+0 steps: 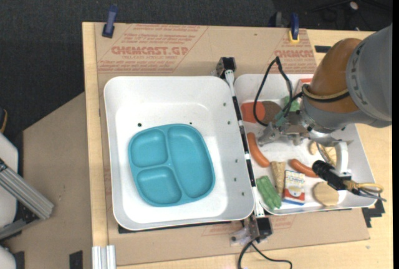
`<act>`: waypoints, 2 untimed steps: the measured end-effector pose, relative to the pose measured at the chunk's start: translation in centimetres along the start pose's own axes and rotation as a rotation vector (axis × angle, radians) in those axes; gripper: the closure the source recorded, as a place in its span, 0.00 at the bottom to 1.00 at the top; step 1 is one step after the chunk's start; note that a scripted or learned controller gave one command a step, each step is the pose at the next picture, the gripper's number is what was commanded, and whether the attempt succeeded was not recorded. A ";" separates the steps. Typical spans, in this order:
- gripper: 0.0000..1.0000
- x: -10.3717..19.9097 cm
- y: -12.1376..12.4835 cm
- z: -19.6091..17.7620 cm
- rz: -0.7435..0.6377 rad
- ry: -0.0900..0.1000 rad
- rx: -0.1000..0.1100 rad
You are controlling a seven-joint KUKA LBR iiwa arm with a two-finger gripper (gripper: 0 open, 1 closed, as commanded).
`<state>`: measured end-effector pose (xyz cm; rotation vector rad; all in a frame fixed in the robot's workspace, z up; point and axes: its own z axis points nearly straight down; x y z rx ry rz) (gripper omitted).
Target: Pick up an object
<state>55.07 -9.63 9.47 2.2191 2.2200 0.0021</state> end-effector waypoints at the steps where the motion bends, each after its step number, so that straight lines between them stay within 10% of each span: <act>1: 0.00 -5.5 11.7 0.9 0.002 0.005 0.015; 2: 1.00 -5.6 11.6 -0.4 0.002 -0.003 0.009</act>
